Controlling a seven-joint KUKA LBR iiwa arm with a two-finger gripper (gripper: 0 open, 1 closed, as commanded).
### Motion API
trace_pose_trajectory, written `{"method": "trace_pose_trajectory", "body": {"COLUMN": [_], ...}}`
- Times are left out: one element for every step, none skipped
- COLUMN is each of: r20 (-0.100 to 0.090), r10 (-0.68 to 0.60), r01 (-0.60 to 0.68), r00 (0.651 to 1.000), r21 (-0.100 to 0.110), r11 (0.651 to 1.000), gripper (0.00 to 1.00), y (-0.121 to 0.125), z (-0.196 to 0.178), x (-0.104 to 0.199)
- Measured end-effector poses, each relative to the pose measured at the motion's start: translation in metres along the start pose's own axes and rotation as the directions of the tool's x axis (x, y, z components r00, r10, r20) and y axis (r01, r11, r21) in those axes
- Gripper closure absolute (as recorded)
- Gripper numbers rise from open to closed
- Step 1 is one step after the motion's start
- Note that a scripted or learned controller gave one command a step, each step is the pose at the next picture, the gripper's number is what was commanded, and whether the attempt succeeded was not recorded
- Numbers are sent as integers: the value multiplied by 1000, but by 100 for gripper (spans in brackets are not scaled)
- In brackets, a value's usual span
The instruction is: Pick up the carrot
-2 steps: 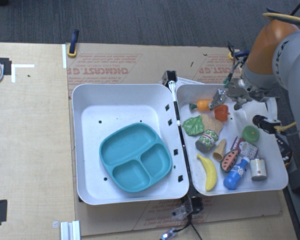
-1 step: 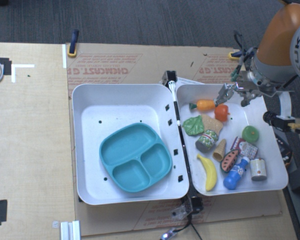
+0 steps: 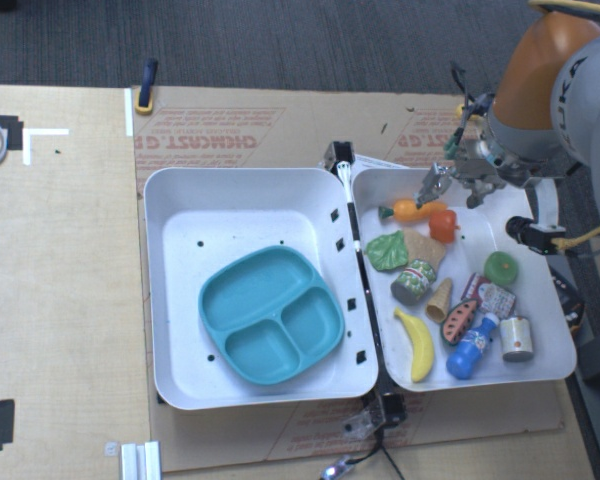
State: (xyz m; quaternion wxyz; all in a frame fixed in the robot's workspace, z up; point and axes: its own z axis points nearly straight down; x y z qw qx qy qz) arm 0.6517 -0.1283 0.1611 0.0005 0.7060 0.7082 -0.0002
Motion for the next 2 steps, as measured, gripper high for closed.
{"method": "trace_pose_trajectory", "body": {"r20": [0, 0], "r10": [4, 1], "r01": [-4, -1], "r00": [1000, 1000], "r21": [0, 1], "r11": [1000, 1000], "gripper": [0, 0], "y": [-14, -10], "z": [-28, -25], "x": [-14, 1]}}
